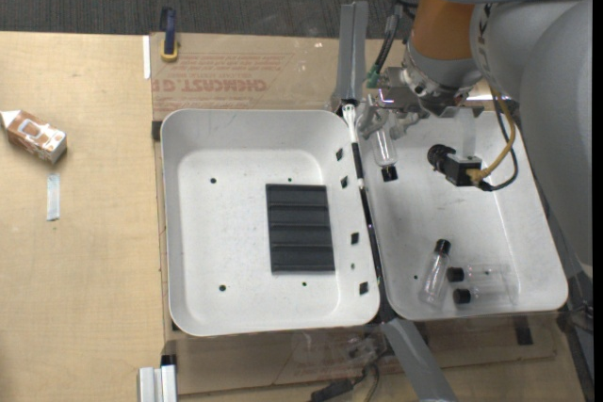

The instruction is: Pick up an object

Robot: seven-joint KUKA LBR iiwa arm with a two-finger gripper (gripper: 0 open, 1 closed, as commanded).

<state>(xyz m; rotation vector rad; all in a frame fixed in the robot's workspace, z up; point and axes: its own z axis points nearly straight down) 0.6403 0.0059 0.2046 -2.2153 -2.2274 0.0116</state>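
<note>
Near the right bin's point(528, 297) far-left corner, the end effector point(382, 155) is poised; its state cannot be told. A clear vial point(434, 273), perhaps plastic, should be approached squarely near the front edge.

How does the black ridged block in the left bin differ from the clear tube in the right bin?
The black ridged block is dark, opaque, flat and rectangular; the clear tube is see-through, slim and round with a dark cap. The block is much the larger. The block lies squarely near the middle of its bin, while the tube lies tilted near the front of its own. Both rest on a white bin floor, apart from the gripper.
</note>
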